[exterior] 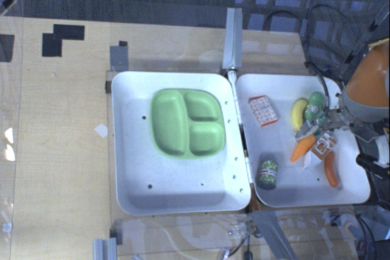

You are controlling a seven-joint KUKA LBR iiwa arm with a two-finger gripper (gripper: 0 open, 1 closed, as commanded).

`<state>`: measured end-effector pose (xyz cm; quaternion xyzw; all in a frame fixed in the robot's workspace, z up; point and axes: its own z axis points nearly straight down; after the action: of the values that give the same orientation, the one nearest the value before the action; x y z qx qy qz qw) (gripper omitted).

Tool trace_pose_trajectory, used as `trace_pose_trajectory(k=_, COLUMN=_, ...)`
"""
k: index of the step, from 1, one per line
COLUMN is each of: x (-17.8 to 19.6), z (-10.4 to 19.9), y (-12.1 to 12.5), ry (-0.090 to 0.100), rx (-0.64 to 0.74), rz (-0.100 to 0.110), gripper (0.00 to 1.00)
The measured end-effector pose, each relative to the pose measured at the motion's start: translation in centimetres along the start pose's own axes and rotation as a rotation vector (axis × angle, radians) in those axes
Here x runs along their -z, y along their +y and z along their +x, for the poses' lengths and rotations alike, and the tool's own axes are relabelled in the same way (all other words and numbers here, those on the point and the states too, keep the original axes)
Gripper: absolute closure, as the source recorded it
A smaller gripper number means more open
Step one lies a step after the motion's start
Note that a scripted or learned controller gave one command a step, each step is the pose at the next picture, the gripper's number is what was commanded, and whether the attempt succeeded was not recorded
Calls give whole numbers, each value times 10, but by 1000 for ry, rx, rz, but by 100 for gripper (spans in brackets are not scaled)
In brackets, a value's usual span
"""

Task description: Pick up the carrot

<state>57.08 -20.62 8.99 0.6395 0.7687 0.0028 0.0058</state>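
The orange carrot (pixel 303 148) lies at a slant in the right bin (pixel 286 195), near its middle. My gripper (pixel 321 126) hangs just above and to the right of the carrot's upper end, close to it. The arm's grey body and orange band (pixel 373 79) reach in from the right and cover the bin's far right corner. Nothing is seen lifted off the bin floor.
Around the carrot in the right bin lie a yellow banana (pixel 298 113), a green item (pixel 315 104), a red patterned box (pixel 263 111), a dark can (pixel 267 172), a small packet (pixel 325 144) and a red sausage (pixel 331 169). The left bin (pixel 131 149) holds a green divided tray (pixel 186 122).
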Motion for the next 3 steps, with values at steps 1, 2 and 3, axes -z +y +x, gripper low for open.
trace_pose_trajectory(k=1, x=12, z=1, y=3, ry=-1, rx=1, rz=-7, gripper=100)
trace_pose_trajectory(k=2, x=137, z=37, y=1, ry=2, rx=18, rz=4, gripper=100)
trace_pose_trajectory(k=3, x=136, z=37, y=1, ry=2, rx=18, rz=5, gripper=0)
